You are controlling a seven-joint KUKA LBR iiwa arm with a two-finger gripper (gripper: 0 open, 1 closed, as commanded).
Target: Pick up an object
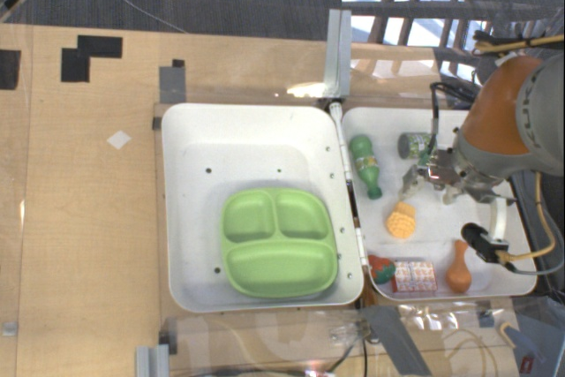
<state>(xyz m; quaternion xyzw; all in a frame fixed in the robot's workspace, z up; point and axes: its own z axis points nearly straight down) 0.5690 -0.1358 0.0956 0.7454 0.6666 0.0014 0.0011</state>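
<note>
The right bin (441, 121) holds a green bottle (365, 164), a yellow corn cob (402, 222), a grey can (411, 145), a small patterned box (413, 275), a red piece (380, 267) and an orange gourd-shaped toy (458, 270). My gripper (430, 187) hangs over the middle of this bin, just right of and above the corn cob and below the grey can. Its fingers stand apart, open, with nothing between them.
The left bin (190, 141) carries a green divided plate (279, 242). A metal post (338, 53) rises at the back between the bins. Cables and the grey arm with its orange band (494, 115) crowd the right side.
</note>
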